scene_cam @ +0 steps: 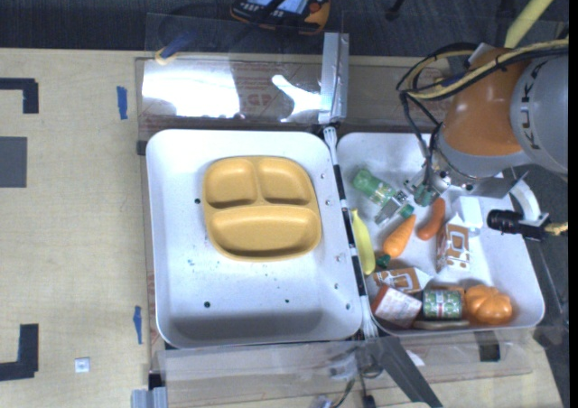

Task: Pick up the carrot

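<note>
so on the left the white bin [172, 244] has a yellow divided tray [262, 205] sitting in the middle of it. moving over to the right bin [533, 293], there's a yellow banana [363, 241] along its left wall, a green bottle [370, 184] near the top, then the carrot [398, 236] lying tilted around the middle, with a second orange carrot-like piece [433, 217] just beside it. a can [442, 302] and an orange pumpkin-ish thing [489, 305] sit near the front edge. the gripper [424, 191] hangs right above that second orange piece, and honestly can't tell whether the fingers are apart or together.
</note>
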Available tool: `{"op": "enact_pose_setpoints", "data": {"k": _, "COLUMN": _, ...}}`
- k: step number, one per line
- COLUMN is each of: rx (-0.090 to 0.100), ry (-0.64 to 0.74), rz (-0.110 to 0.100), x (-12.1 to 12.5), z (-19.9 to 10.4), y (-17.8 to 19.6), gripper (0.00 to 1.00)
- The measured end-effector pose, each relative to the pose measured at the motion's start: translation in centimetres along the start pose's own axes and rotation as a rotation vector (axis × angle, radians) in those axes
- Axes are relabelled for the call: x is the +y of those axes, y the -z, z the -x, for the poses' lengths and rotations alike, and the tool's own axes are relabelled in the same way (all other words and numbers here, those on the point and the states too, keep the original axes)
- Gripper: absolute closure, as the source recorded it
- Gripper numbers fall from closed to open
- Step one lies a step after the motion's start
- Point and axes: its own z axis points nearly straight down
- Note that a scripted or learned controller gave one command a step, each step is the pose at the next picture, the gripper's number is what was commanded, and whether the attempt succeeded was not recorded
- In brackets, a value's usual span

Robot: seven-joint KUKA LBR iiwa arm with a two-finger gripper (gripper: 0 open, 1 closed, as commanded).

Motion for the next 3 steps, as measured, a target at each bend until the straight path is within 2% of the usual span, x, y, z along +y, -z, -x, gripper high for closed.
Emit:
{"op": "enact_pose_setpoints", "data": {"k": 1, "rx": 0.008, "ry": -0.055, "rz": -0.012, "x": -4.9, "z": -1.5, "y": -2.4, "gripper": 0.0}}
{"op": "enact_pose_setpoints", "data": {"k": 2, "rx": 0.003, "ry": -0.057, "rz": -0.005, "x": -4.7, "z": -1.3, "y": -1.2, "gripper": 1.0}}
{"op": "enact_pose_setpoints", "data": {"k": 3, "rx": 0.008, "ry": -0.299, "rz": -0.016, "x": -3.8, "z": -5.3, "y": 13.2, "gripper": 1.0}}
